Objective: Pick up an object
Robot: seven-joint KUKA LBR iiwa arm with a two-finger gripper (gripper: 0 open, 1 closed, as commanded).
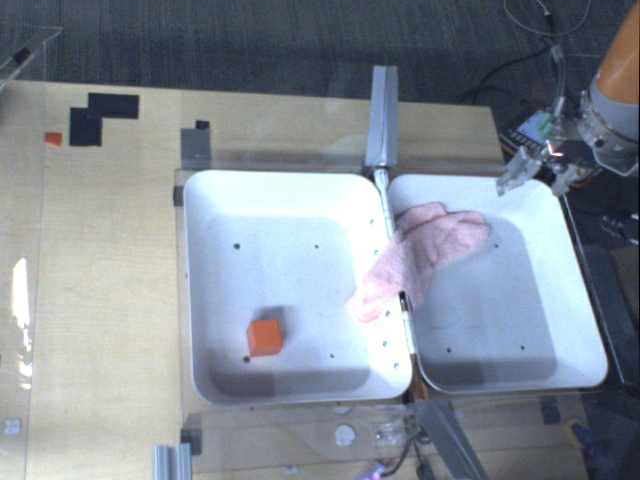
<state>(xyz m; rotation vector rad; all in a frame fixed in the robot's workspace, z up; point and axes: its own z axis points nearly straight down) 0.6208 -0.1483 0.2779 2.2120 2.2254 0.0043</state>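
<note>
We see the two white bins side by side on the bench; the left bin carries a small orange block near its front-left corner, and the right bin carries most of a pink cloth, which is draped over the shared rim between the bins, its long axis slanting from the right bin's back-left area down into the left bin's right edge. The gripper hangs over the right bin's back-right corner; the cloth lies to its left and toward the front, near at hand, while the block is well apart, across both bins. We judge the cloth the likelier target. The fingers are small and blurred against cables, so we cannot tell how they stand; nothing shows between them; the arm is cut off by the frame edge.
</note>
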